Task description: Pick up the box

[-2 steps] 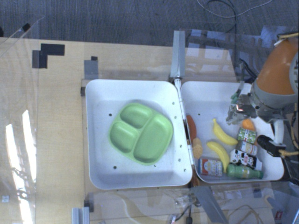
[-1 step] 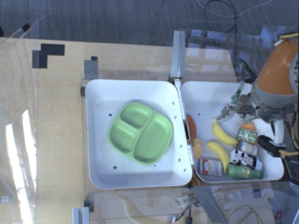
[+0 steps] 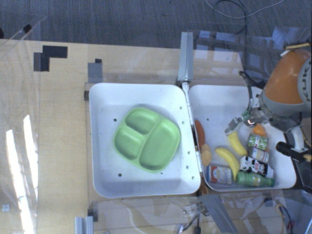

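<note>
A green divided plate (image 3: 147,139) lay in the left white bin (image 3: 100,130); in the right bin (image 3: 214,99) a hot dog (image 3: 199,130) and a biscuit (image 3: 206,154) lined the left wall, two bananas (image 3: 233,152) lay mid-bin, and a can (image 3: 220,174) and green bottle (image 3: 254,180) rested along the near wall; the box (image 3: 258,146), green and white, stood among cartons near the right wall, untouched; the gripper (image 3: 242,122) hovered just above-left of it, its jaws spread and holding nothing.
</note>
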Robot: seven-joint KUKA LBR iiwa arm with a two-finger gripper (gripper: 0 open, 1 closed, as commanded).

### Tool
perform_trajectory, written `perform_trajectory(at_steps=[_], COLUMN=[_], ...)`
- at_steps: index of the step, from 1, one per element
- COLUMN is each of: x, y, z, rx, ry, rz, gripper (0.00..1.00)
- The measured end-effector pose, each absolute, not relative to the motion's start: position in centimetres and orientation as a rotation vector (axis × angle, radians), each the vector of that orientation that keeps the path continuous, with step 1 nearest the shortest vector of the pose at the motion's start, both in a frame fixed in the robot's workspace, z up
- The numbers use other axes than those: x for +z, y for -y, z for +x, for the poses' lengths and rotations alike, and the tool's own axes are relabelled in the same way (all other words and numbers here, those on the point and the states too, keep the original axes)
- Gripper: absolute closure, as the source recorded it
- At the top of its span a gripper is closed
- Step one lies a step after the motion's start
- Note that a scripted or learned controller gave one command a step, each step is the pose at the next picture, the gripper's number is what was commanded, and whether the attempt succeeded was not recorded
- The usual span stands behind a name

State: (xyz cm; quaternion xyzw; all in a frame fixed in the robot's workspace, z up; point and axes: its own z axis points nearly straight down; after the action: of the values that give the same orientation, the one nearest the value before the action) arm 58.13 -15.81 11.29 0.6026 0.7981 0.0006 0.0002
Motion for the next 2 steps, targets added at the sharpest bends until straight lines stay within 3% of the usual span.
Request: perform_trajectory(at_steps=[1,2], x=[8.9,8.7], y=[8.9,9.9], z=[53.8,60.6], rx=[0.011,0.012], ry=[-2.478,-2.321], rz=[1.912,2.103], gripper=[0.0,0.0])
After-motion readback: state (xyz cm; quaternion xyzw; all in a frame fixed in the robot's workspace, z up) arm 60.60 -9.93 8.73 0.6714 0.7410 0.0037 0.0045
